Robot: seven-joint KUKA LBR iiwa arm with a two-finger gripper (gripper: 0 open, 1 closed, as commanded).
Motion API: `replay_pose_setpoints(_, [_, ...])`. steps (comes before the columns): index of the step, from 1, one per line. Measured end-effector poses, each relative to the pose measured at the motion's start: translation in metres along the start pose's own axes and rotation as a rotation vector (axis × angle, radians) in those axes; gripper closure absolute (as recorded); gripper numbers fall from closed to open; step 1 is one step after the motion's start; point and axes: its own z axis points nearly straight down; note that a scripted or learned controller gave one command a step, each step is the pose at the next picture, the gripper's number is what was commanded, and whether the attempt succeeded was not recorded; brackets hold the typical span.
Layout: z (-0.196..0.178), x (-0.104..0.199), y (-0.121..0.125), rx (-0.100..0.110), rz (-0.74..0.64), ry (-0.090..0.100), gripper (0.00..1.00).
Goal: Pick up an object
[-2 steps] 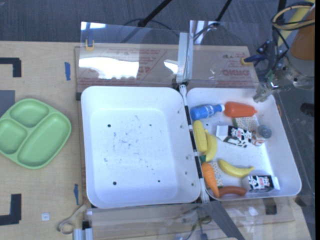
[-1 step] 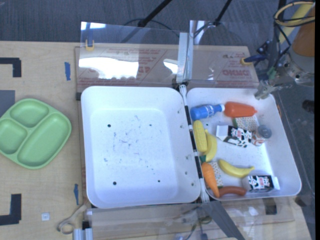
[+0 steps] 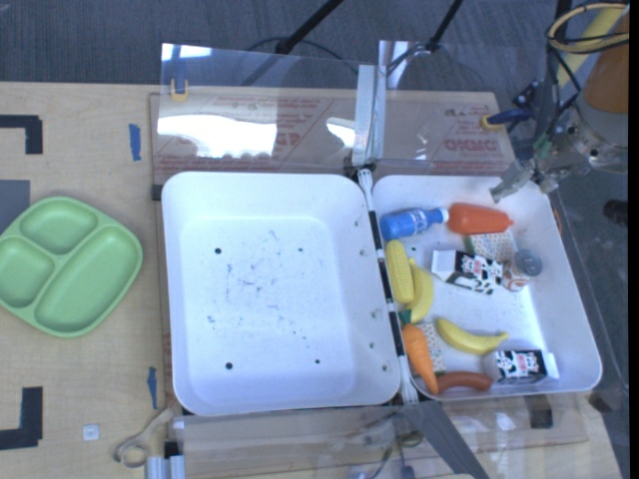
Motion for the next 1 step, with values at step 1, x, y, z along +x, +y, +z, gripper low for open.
replay_pose_setpoints(1, [0.0596, 0.0285, 0.0067, -0.007, -0.123, -0.003, 0.0])
